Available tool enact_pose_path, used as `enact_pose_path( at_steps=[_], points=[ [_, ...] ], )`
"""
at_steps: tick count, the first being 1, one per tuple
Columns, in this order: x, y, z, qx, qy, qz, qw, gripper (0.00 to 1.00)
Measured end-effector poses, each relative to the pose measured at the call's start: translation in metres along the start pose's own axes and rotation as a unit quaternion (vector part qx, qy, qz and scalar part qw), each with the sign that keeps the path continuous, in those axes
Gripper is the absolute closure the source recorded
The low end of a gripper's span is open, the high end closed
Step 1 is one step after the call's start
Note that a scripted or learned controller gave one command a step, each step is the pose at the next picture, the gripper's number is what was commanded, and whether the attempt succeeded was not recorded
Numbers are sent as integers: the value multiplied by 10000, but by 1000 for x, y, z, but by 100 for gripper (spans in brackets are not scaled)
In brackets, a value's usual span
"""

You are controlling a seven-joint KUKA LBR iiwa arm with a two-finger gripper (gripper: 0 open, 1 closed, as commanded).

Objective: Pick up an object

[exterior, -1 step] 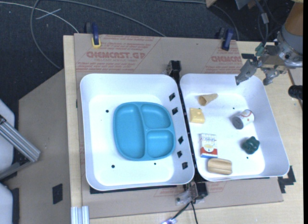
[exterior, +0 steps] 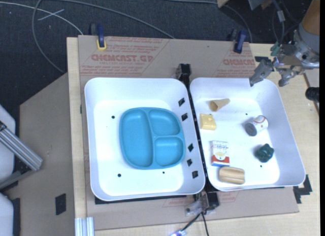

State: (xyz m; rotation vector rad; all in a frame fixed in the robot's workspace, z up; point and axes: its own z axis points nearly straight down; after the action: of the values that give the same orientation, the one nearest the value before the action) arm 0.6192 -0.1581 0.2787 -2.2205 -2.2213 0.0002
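The right bin (exterior: 284, 113) holds several small objects: a tan cone (exterior: 219, 104), a yellow block (exterior: 207, 122), a small baseball (exterior: 261, 122) touching a grey cylinder (exterior: 251, 128), a dark green lump (exterior: 264, 153), a red-and-white carton (exterior: 220, 154) and a tan bread roll (exterior: 231, 175). My gripper (exterior: 270, 76) hangs over the bin's far right corner, above and apart from all of them. Its two fingers (exterior: 257, 75) are spread open with nothing between them.
The left bin (exterior: 101, 108) holds a blue divided plate (exterior: 152, 137). Black clips line the seam between the bins (exterior: 189, 128). Blue clamps (exterior: 101, 36) hold the brown board at the back. Cables lie on the dark floor beyond.
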Motion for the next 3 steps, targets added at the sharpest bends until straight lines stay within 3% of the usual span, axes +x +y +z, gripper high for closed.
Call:
enact_pose_path(
  at_steps=[3],
  points=[
    [7,-13,146,16,7,2,10000,0]
  ],
)
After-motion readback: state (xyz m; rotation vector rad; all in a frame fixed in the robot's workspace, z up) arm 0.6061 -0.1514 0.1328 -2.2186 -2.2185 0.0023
